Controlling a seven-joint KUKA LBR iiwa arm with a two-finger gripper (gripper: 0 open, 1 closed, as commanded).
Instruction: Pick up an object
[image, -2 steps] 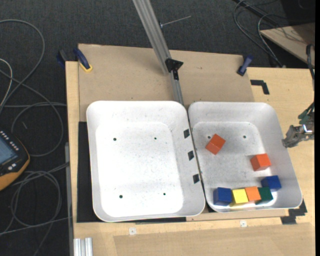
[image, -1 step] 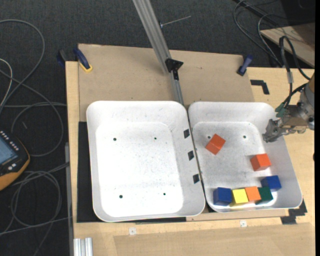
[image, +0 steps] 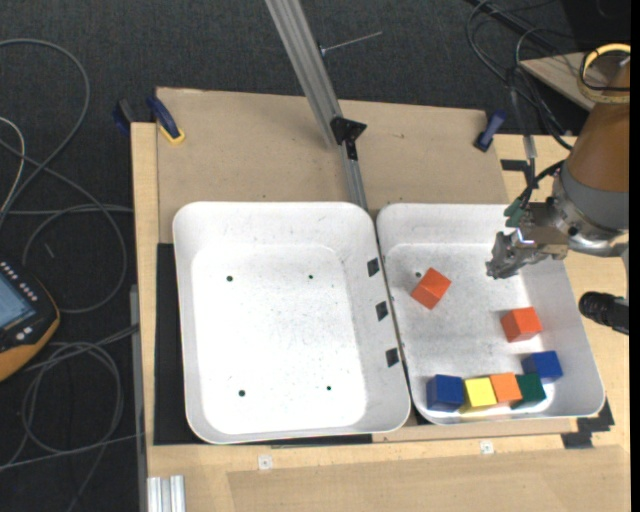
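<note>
In the right bin (image: 480, 222) an orange block (image: 431, 287) lies tilted near the middle. A second orange block (image: 520, 323) rests nearer the right wall. Along the front wall stands a row of blocks: blue (image: 446, 390), yellow (image: 480, 391), orange (image: 505, 386) and green (image: 530, 388), with another blue block (image: 543, 364) just behind them. My gripper (image: 503, 263) hangs over the right half of this bin, right of the tilted orange block and above the second one. Nothing shows between its fingers.
The left bin (image: 200, 225) sits beside the right one, joined by black clips (image: 381, 310). A slanted metal rail (image: 320, 90) crosses the back of the bench. Blue clamps (image: 166, 118) hold the board's corners. Cables lie on the floor at left.
</note>
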